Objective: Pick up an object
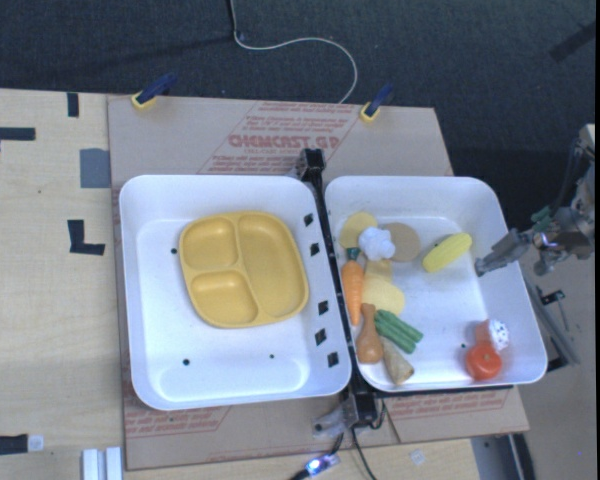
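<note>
Pincer [492, 258]: grip state unclear, at right bin [500, 208] edge | corn cob [447, 252]: yellow, stubby, lying nearby

Yellow divided plate [245, 268] in the left white bin [145, 298], orange carrot [352, 290], green beans [398, 330], yellow corn [447, 252], red tomato [484, 362] in the right.

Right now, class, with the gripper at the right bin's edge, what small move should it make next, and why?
Probably ease the gripper leftward over the right bin toward the yellow corn cob. It is the nearest item, lies apart from the crowded pile, and nothing is held yet.
</note>
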You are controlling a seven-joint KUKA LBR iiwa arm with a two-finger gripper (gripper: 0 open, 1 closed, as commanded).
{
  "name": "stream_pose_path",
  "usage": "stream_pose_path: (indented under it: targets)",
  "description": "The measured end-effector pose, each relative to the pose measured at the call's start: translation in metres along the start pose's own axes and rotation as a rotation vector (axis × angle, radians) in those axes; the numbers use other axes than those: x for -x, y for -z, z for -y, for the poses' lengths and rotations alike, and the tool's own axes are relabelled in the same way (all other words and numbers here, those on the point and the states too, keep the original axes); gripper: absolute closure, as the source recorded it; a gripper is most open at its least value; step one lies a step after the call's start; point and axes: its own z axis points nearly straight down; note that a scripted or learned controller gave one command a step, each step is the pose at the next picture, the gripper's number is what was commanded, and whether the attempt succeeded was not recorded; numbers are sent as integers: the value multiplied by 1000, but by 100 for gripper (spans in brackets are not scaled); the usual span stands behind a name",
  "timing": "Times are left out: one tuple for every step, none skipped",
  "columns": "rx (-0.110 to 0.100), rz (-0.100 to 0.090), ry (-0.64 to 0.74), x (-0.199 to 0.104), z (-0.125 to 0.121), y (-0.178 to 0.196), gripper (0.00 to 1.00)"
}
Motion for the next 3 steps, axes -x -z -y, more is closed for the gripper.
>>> stream_pose_path:
  targets:
    - [-16,-8,6,-84,0,-146,0]
    - [0,0,1,-114,16,-191,0]
    - [17,-2,7,-164,13,-7,0]
